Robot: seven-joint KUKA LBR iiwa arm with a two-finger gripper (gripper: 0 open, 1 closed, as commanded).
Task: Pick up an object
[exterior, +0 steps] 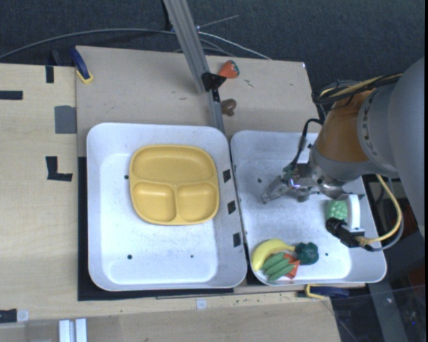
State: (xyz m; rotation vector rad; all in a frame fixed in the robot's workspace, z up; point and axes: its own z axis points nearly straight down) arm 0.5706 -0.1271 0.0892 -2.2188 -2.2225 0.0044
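Toy produce [282, 259] is lying heaped in the right bin's [253, 155] near corner, within reach. Nearer that bin's middle, the end effector [279, 189] is hovering, fingers spread wide, gripping nothing, likely lining up.

No readable text, labels, brands or numbers anywhere.

Single fixed camera above the bench, looking down slantwise, both white bins [100, 191] in frame
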